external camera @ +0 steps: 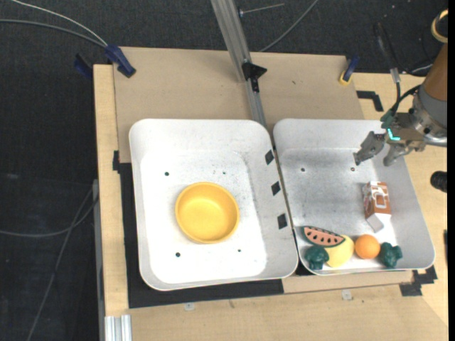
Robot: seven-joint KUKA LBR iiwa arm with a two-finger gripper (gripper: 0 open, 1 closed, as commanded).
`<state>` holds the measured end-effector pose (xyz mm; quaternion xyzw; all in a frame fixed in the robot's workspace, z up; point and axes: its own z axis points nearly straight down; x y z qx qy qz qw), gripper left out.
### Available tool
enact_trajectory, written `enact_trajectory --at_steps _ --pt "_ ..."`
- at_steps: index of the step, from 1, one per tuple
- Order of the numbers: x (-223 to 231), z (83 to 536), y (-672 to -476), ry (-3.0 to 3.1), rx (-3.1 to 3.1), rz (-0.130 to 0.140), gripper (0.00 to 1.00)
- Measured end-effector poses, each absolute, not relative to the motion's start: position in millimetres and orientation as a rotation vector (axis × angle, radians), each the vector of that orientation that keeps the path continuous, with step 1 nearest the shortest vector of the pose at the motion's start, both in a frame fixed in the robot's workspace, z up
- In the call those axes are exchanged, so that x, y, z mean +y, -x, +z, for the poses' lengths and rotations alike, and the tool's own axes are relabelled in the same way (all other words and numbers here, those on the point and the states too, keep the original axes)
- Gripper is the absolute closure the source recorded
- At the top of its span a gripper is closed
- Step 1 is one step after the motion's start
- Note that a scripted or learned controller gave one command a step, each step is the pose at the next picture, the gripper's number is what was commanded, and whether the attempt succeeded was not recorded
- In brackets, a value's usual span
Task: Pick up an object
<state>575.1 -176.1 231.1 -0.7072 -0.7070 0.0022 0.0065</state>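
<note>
Tool (pixel 382 150) over right bin's (pixel 320 183) bare far end (fingers spread)

1. One fixed camera, mounted above the bench (pixel 185 77), looking down at a slant.
2. It stands well back: both white bins, the whole bench top and dark floor on three sides fit in.
3. The gripper (pixel 382 150) sits at the right edge of view, upper half, arm entering from the right.
4. Left bin (pixel 153 155) lies far to the gripper's left; right bin (pixel 320 137) is directly under and below it.
5. A metal pole (pixel 231 27) rises toward the camera, up-left of the gripper.
</note>
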Motion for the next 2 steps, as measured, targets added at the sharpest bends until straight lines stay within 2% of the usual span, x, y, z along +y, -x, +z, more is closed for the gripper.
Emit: enact_trajectory --at_steps 1,2 --pt "-176.3 234.1 -576.3 2.215 -2.216 0.002 0.00" --pt "-169.7 188.5 -570.5 2.212 -2.212 0.007 0.00"
